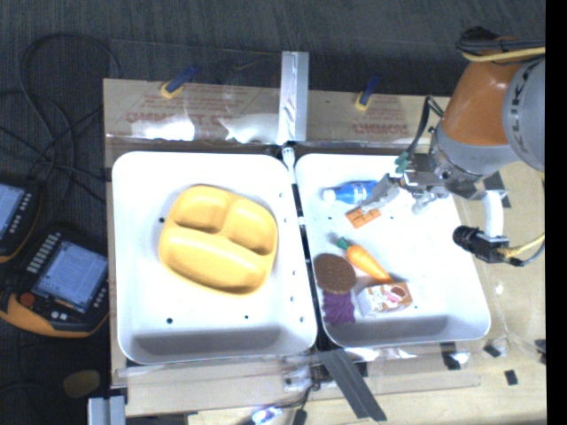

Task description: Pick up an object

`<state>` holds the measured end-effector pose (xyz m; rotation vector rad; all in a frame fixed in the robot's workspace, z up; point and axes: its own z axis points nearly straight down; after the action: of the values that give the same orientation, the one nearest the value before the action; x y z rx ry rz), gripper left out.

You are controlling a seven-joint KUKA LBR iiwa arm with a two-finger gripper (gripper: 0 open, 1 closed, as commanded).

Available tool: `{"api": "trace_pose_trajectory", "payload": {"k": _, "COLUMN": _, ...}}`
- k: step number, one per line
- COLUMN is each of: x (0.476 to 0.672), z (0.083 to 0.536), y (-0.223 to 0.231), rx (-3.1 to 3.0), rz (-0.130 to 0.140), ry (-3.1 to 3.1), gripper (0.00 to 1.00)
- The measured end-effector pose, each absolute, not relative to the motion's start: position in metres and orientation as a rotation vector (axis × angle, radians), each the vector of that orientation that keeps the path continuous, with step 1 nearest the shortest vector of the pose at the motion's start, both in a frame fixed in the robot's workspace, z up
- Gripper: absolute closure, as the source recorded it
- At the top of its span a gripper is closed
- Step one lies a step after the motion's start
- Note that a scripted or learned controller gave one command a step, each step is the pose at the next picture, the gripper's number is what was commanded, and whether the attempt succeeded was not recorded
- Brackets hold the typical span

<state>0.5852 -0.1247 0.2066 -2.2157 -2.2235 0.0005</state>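
The right bin [443,264] holds a small blue bottle [348,191], an orange tag-like piece [358,218], a toy carrot [368,259], a brown round disc [334,273], a purple item [337,307] and a small white-and-pink carton [386,297]. My gripper [397,202] hangs over the back of that bin, just right of the bottle, open. One grey finger [383,193] slants toward the bottle and the orange piece. Nothing sits between the fingers.
The left bin [142,326] holds a large yellow bread-shaped object [217,237]. A raised divider [301,237] separates the two bins. Clamps and plastic sheeting line the back edge of the bench. Handheld devices and cables lie on the floor at far left.
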Motion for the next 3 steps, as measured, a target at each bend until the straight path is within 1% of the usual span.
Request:
{"api": "trace_pose_trajectory", "payload": {"k": 1, "x": 0.592, "z": 0.092, "y": -0.1, "rx": -2.078, "rz": -0.003, "ry": -2.357, "gripper": 0.0}}
{"api": "trace_pose_trajectory", "payload": {"k": 2, "x": 0.567, "z": 0.09, "y": -0.107, "rx": -1.945, "rz": -0.012, "ry": -2.486, "gripper": 0.0}}
{"api": "trace_pose_trajectory", "payload": {"k": 3, "x": 0.567, "z": 0.1, "y": -0.107, "rx": -1.946, "rz": -0.015, "ry": -2.484, "gripper": 1.0}}
